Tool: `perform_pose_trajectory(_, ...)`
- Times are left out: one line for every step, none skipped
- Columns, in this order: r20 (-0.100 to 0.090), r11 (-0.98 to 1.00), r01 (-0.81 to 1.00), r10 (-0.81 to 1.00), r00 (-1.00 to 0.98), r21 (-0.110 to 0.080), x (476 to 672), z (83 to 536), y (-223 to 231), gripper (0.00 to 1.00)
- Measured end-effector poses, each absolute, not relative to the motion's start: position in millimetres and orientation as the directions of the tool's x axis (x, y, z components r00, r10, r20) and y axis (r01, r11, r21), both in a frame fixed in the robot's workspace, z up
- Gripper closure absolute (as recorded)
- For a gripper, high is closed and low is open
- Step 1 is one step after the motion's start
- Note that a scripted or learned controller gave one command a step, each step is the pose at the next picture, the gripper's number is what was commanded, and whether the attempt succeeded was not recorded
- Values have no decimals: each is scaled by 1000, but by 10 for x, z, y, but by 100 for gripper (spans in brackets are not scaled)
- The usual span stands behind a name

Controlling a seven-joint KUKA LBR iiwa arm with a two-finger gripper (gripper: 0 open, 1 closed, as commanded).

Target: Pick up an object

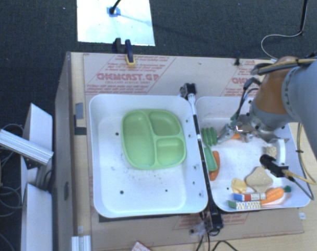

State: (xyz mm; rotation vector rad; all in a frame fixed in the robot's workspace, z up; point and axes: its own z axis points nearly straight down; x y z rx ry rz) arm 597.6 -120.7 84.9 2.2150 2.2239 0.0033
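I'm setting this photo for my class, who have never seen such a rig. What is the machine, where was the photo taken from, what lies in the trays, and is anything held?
One camera fixed above looks down at a slant on a bench. The grey machine coming in from the right is a robot arm. At its end is a gripper, its hand for picking things up.

The left bin holds a green divided plate. The right bin holds small toys: a green piece, a carrot, a tan piece and coloured blocks.

The gripper is over the right bin, beside the green piece. I cannot tell whether it holds anything.
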Motion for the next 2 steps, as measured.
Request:
perform_pose_trajectory(1, 3, 1000, 1000, -3, -3, 6613, 849, -1158, 0)
perform_pose_trajectory(7, 2, 1000, 1000, -2, -19, 6656, 838, -1333, 0)
